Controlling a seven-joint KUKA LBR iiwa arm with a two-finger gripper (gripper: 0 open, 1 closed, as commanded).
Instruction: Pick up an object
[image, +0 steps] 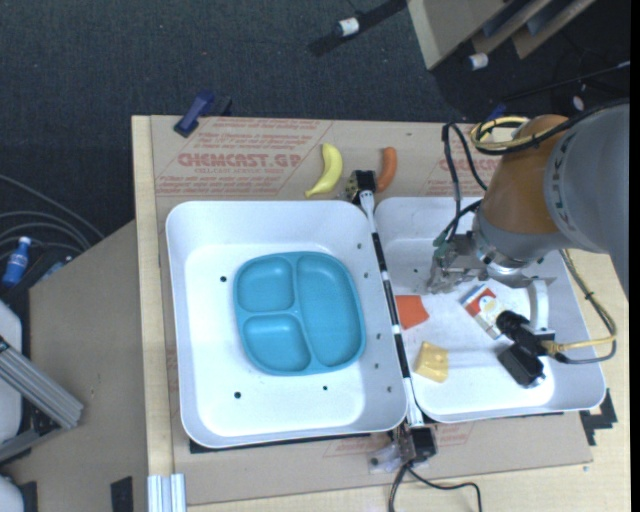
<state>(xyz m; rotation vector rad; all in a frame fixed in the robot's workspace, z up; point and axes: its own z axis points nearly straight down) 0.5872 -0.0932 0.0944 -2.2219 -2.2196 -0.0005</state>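
Looking down, you see these, largest first:
Arm: grey with an orange band, reaching over the right bin.
Left bin: holds a blue divided plate.
Gripper: low in the right bin; you cannot tell its grip.
Orange block: below-left of the gripper.
Yellow wedge: near the front wall.

A blue divided plate lies in the left bin; arm over the right bin.
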